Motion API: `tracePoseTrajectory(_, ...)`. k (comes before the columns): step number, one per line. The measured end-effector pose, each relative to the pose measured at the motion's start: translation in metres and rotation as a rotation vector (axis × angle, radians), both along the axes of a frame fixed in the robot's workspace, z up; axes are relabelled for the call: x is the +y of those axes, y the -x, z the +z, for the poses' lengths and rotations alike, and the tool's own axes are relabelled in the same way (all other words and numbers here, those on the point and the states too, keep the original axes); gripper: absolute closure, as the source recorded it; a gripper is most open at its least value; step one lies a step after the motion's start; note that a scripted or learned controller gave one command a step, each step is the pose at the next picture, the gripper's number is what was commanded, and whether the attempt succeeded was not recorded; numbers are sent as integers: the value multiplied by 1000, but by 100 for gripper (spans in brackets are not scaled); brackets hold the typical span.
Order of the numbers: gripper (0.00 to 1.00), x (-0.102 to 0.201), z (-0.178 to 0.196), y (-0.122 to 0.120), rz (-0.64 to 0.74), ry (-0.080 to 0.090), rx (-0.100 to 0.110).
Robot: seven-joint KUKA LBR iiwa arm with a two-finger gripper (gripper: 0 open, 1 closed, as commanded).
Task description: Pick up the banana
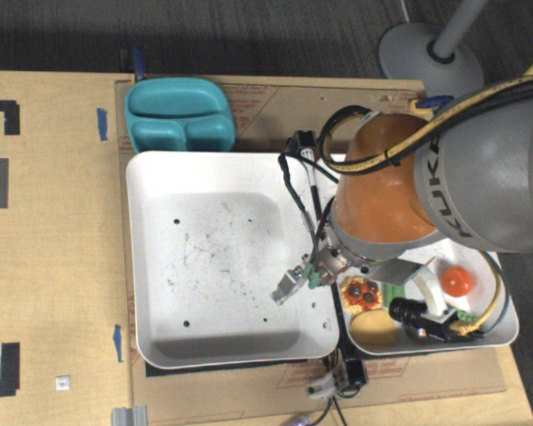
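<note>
My gripper (290, 287) hangs low over the right part of the left white bin (160, 238), close to the wall between the two bins. The grey arm with its orange band (382, 193) covers most of the right bin (506, 327). A small yellow piece (468, 328) shows at that bin's front right beside a black object (417, 314); it could be part of the banana, but most of it is hidden. A rounded tan-yellow object (376, 328) lies at the bin's front left, to the right of my gripper.
The right bin also holds a red-orange ball (456, 280), a white item (429, 291), a pizza-like toy (362, 295) and a green piece (395, 293). A teal divided tray (179, 114) stands behind the left bin. Black cables (306, 185) loop off the wrist.
</note>
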State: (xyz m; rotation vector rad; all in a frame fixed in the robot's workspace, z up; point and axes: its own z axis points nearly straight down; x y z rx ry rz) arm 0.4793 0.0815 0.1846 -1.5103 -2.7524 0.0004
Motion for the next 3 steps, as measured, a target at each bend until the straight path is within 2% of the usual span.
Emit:
tracePoseTrajectory(1,0,35,-90,1,222,0,0)
tracePoseTrajectory(2,0,100,-98,-1,95,0,-7)
tracePoseTrajectory(3,0,133,-99,-2,-89,4,-9)
